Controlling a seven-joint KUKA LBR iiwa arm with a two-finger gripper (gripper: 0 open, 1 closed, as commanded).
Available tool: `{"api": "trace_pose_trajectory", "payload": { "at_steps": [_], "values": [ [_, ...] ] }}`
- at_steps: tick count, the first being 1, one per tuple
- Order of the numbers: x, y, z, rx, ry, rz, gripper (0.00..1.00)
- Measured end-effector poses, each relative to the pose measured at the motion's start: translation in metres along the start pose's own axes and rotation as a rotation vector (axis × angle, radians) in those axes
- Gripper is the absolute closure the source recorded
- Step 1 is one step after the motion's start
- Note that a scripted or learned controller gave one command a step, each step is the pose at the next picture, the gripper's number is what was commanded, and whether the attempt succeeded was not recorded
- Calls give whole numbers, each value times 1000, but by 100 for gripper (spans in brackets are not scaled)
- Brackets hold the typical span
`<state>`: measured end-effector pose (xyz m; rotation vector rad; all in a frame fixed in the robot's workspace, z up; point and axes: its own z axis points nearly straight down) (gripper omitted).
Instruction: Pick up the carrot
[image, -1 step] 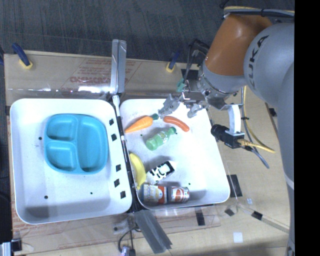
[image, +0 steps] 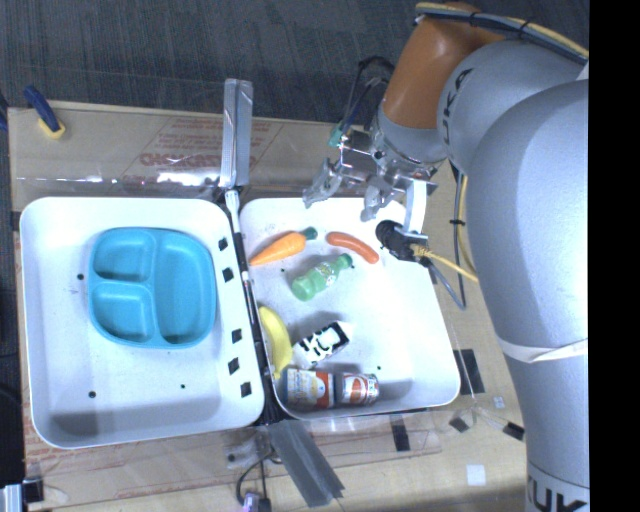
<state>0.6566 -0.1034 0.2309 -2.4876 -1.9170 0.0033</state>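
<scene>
From the fixed camera above the worktop, the orange carrot with a green top (image: 279, 246) lies in the right white plastic bin (image: 440, 345), near its far-left corner and close against the divider between the bins. The grey arm's two-finger gripper (image: 345, 190) hangs over the far edge of that bin, its fingers (image: 322, 188) spread wide and holding nothing, off to the right of the carrot and apart from it.

The risks look like these. A small orange-red sausage-shaped toy (image: 352, 246) lies just beside the carrot's green end, nearer the gripper; a drop made slightly short would likely close on it instead. A green plastic bottle (image: 320, 277) sits just near-side of the carrot and could be nudged. The carrot is slim, tapered and slanted, so fingers closing along its length rather than across would probably slip off. The divider wall may block the left finger.
</scene>
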Motion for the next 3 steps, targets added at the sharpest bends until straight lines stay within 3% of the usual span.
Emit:
{"api": "trace_pose_trajectory", "payload": {
  "at_steps": [1,2,3],
  "values": [
    [10,-2,140,2,1,77,0],
    [11,-3,131,6,1,72,100],
    [88,-23,39,2,1,237,100]
  ]
}}
